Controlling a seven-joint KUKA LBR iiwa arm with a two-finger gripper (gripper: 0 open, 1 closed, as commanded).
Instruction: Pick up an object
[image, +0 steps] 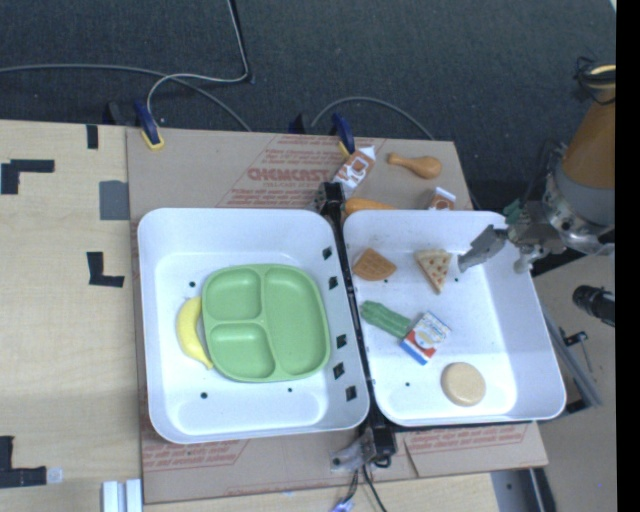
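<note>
Bin's cheese wedge (434, 269) beside gripper (478, 250)

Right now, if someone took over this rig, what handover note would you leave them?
Gripper: over the right bin's far right side, nothing between its fingers; open or shut cannot be told.
Right bin: cheese wedge nearest the gripper, brown toast piece, green piece, small carton, round beige piece.
Left bin: green divided plate, banana beside it.
Done: nothing picked.
Left: grasp and lift one object.
</note>
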